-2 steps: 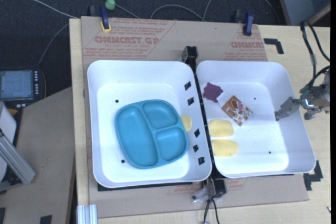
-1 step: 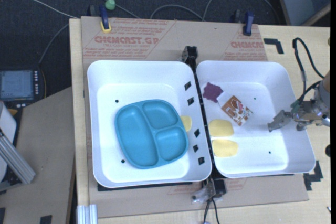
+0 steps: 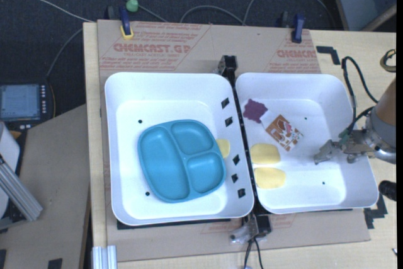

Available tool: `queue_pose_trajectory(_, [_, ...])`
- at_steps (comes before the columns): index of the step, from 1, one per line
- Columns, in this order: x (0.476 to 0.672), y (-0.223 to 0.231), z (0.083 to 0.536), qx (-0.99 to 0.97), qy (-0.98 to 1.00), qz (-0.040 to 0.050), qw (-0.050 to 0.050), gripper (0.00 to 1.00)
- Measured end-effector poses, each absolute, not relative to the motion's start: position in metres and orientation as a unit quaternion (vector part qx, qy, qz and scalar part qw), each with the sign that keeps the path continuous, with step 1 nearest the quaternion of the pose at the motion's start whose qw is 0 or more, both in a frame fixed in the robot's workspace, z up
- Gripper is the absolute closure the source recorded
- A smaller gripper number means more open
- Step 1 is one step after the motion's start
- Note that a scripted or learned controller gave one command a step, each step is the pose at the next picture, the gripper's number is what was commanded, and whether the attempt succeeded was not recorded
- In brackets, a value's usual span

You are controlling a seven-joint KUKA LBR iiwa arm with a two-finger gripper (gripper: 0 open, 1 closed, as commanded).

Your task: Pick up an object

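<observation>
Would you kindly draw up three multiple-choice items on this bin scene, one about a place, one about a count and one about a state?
1. Where does the blue divided tray lie?
A. in the left bin
B. in the right bin
C. on the cardboard behind the bins

2. How many compartments does the tray have?
A. two
B. three
C. five

3. How does the gripper stand toward the things in the right bin?
A. pressing on the purple piece
B. lifting the printed packet
C. apart from them all, near the bin's right wall

Key:
1 A: the blue divided tray rests on the floor of the left bin.
2 B: ridges split it into three wells.
3 C: the gripper sits over bare floor of the right bin, clear of the purple piece, the printed packet and two yellow pieces.
</observation>
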State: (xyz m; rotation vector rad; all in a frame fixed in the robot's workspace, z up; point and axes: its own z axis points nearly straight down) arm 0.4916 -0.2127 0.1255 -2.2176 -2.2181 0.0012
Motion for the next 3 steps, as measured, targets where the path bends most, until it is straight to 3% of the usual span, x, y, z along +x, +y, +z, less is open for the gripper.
queue_pose_trajectory(1, [0.493,-0.213,0.138,-0.707,-0.707,-0.0007,0.000,1.00])
queue_pose_trajectory(3, [0.492,-0.205,0.241,-0.707,-0.708,-0.0012,-0.003,1.00])
